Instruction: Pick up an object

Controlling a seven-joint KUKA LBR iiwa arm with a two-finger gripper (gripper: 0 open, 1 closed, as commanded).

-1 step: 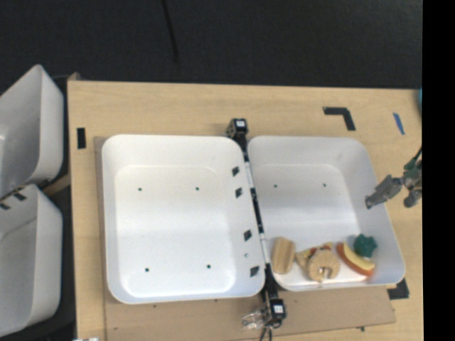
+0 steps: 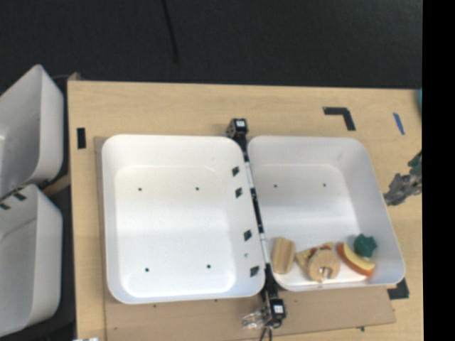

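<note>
a small grey part of the gripper (image 2: 404,185) is seen at the far right of the view, about midway between near and far. it is cut off by the view's right side, so little of it is shown. its parts are blurred and cannot be told apart.

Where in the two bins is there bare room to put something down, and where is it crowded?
The left bin shows bare white floor from wall to wall. In the right bin, the far part and middle are free. It is crowded along the near wall: a wooden block, a tan wooden piece, and a red apple slice touching a green piece.
</note>
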